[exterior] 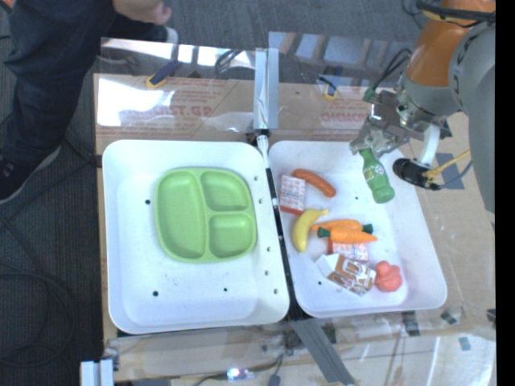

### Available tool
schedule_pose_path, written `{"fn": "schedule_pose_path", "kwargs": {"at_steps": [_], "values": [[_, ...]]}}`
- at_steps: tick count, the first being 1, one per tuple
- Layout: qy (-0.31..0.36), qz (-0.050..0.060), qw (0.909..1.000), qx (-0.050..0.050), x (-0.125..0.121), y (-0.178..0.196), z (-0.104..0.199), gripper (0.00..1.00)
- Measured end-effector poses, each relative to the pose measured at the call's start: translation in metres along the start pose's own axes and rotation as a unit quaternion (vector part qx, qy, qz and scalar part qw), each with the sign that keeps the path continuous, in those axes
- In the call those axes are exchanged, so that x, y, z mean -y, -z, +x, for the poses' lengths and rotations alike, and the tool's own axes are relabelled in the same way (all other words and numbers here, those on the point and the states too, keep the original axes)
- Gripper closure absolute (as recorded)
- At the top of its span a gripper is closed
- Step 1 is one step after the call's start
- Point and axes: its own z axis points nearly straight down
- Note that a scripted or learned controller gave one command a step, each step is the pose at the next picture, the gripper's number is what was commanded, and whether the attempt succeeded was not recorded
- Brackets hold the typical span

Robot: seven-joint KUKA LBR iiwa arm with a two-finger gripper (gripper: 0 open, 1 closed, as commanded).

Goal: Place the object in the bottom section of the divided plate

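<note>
Red print on cardboard (173, 107), blurred, unreadable

The bench (185, 103) bears two white bins (129, 240), side by side.

Dark grey carpet floor (48, 248) around bench; brown cardboard panel (201, 107) behind bins; person's dark trousers (40, 63) upper left.

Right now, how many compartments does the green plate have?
3. The green plate in the left bin has one long compartment on its left side, and two smaller ones on its right, one above the other. None looks hidden.
</note>
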Motion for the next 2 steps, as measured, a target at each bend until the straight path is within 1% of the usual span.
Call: {"fn": "schedule_pose_path", "kwargs": {"at_steps": [1, 2], "values": [[0.002, 0.001, 1.0000, -0.001, 0.015, -0.036, 0.078, 1.00], [0.051, 0.000, 0.9987, -0.002, 0.049, 0.029, 0.136, 1.00]]}}
